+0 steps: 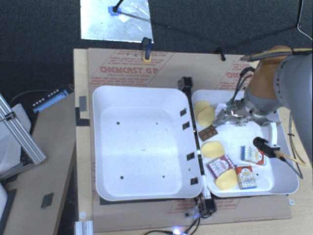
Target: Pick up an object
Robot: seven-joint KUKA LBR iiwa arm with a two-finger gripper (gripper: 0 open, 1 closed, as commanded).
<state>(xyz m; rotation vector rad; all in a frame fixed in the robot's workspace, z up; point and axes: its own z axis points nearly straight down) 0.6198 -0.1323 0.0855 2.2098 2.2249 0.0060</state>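
Nearest the bench's front edge, a yellow piece (226, 179) and two small cartons (246, 176) lie in the right bin (286, 182), well below the pincer (218, 119). Closer to it sit a blue-and-white packet (252, 155) and a yellow disc (212, 149). Just beneath the pincer lies a brown chocolate bar (208, 131); two yellow rounds (205, 113) rest just beside its tip. Whether the pincer is wide or narrow cannot be told. Left of it stands the left bin (142, 141).
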